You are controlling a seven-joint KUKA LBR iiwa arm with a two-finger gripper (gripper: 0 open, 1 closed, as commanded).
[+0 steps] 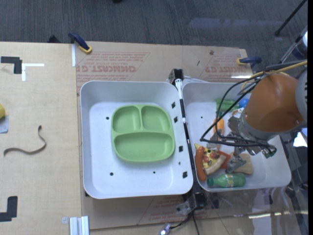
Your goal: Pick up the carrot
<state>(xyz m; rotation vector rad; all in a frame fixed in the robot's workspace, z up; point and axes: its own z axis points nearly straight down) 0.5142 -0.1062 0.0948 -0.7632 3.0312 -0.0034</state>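
In the right bin, a small orange piece that looks like the carrot lies near the middle, with a green part behind it. Cables and the arm hide most of it. My gripper hangs low over the bin's front half, just above a tan bread slice and beside a pizza slice. It sits in front of and to the right of the carrot. Nothing is visibly held.
A red sausage and a green bottle-shaped toy lie along the right bin's front left. The left bin holds a green divided plate. Black cables loop around the wrist. The arm's orange band overhangs the right bin.
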